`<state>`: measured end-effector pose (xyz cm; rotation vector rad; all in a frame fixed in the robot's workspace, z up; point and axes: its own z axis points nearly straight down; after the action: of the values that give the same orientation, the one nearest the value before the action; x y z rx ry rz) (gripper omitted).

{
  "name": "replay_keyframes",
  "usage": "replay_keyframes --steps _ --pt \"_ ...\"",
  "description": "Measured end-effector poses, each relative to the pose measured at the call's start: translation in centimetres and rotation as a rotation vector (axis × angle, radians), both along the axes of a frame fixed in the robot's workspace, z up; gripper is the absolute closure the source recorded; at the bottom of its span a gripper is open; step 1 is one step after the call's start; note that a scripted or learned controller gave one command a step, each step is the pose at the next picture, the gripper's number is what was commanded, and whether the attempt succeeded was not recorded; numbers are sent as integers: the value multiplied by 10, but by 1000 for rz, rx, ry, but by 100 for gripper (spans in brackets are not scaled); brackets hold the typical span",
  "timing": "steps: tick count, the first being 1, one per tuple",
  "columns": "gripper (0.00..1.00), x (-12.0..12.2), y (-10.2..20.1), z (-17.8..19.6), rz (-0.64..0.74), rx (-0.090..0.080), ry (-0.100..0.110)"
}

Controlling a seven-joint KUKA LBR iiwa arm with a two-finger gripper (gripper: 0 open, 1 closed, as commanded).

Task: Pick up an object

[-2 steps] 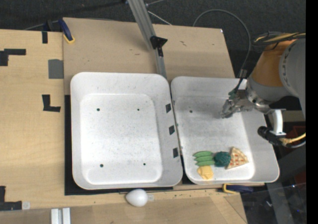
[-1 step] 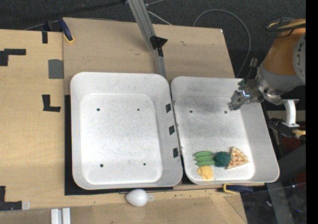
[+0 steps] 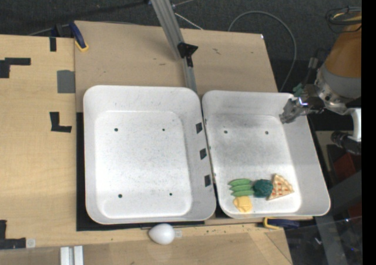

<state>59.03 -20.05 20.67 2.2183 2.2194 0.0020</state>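
Nearest the camera, a small white egg-shaped object (image 3: pixel 161 234) is seen on the wooden bench (image 3: pixel 35 158), just outside the front rim of the left shallow white plastic bin (image 3: pixel 94 140). Four small toy food items are clustered in the near corner of the right shallow white plastic bin (image 3: pixel 305 140): a green ridged pod-like piece (image 3: pixel 239 185), a yellow lumpy piece (image 3: pixel 242 203) just below it, a dark green broccoli-like piece (image 3: pixel 262 187) beside them, and an orange-and-tan pizza-slice wedge (image 3: pixel 281 187) touching the broccoli piece on its right. A grey metal bar (image 3: pixel 167 17) is observed running at a slant from the top of the view down to the gap between the bins. The two-finger gripper (image 3: pixel 289 113) of the grey arm with its orange band (image 3: pixel 346 52) is positioned over the far right rim of the right bin, well apart from the food cluster. Nothing is seen between its fingers; whether the jaws are open or closed cannot be told at this resolution.
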Motion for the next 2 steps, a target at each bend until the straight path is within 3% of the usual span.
replay_keyframes --steps 1,2 --pt "100 1 0 49 1 0 -1" --pt "100 7 51 53 6 3 3"
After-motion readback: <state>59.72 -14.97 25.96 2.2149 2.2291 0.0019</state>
